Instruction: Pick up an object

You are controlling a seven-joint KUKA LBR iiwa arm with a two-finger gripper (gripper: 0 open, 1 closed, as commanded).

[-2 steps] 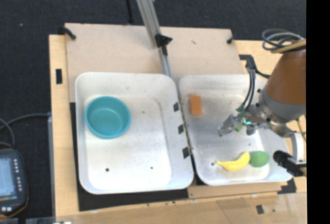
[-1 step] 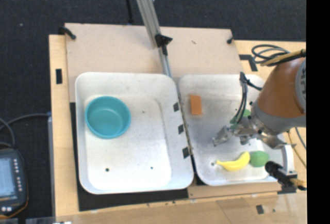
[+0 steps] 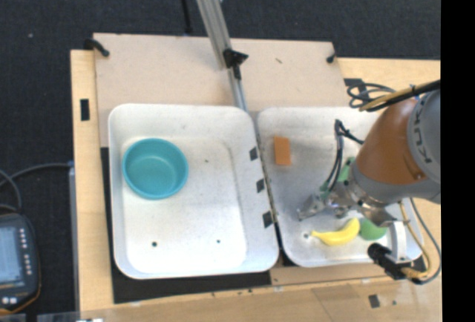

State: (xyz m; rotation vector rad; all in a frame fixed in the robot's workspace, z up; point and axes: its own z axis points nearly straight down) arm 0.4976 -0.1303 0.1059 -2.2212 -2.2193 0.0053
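No readable writing shows on anything. The end effector (image 3: 320, 208) is low in the right bin (image 3: 297, 127); its opening cannot be judged. The banana (image 3: 336, 234) lies just below it near the bin's front rim, the block (image 3: 282, 150) up and to its left. The bowl (image 3: 154, 168) sits far left, with open floor beside it.

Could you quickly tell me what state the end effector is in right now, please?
End effector: low in the right white bin, just above the yellow banana; whether it is open or closed cannot be told.
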